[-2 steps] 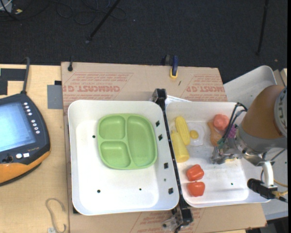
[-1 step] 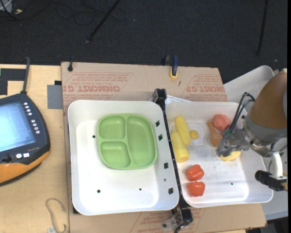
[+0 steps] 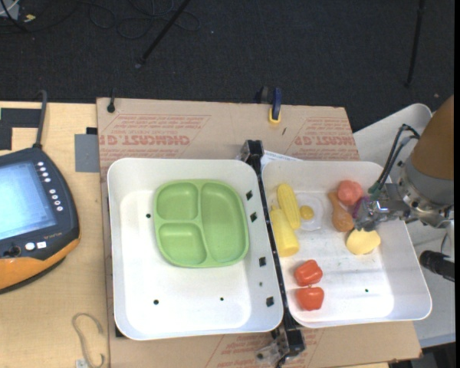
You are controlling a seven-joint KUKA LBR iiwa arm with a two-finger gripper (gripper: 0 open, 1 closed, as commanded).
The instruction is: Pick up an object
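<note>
**Claw low over the right bin**

The claw point(image 3: 366, 215) hangs at the right bin's point(image 3: 402, 301) right side, just above a yellow lemon point(image 3: 363, 242) and beside a purple piece point(image 3: 360, 205); whether it grips anything cannot be told. Corn point(image 3: 288, 204) and red peppers point(image 3: 309, 272) lie left. A green plate point(image 3: 199, 223) fills the left bin point(image 3: 134, 297).
</note>
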